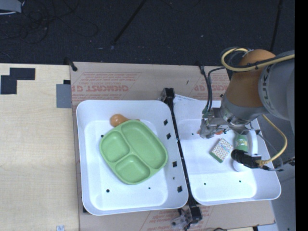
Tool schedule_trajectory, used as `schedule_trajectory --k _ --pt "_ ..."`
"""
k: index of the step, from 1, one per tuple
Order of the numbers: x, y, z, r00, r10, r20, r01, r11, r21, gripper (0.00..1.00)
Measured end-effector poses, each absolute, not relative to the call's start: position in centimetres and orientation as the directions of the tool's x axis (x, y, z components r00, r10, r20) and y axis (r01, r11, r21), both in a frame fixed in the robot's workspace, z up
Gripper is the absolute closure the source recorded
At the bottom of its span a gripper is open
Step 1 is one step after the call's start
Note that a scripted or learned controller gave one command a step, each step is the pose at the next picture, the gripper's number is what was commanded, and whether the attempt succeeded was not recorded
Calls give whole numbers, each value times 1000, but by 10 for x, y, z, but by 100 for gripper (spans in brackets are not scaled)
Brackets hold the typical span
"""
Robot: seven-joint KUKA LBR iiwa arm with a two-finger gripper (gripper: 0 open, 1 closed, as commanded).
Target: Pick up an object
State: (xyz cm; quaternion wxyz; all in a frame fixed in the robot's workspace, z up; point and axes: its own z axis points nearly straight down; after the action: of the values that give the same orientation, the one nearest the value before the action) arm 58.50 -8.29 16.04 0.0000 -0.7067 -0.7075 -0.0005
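My gripper (210, 130) hangs low over the right bin (211, 186), near its upper middle, under the grey arm with the orange band. A small patterned card-like packet (221, 149) lies just below and right of it. A green item (241, 142) and a white object (239, 166) lie by the bin's right side, partly behind a black cable. In the left bin (91, 177) rests a green divided plate (133, 151) with an orange ball (117, 120) at its upper left edge.
A black divider (176, 148) runs between the two bins. Cables loop around the arm at the right. Cardboard lies under the bins, and a wooden bench top extends to the left.
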Motion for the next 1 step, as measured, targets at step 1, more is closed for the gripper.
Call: schedule_trajectory --k 1 --pt "585 -84 212 0 1000 0 1000 0 0 100"
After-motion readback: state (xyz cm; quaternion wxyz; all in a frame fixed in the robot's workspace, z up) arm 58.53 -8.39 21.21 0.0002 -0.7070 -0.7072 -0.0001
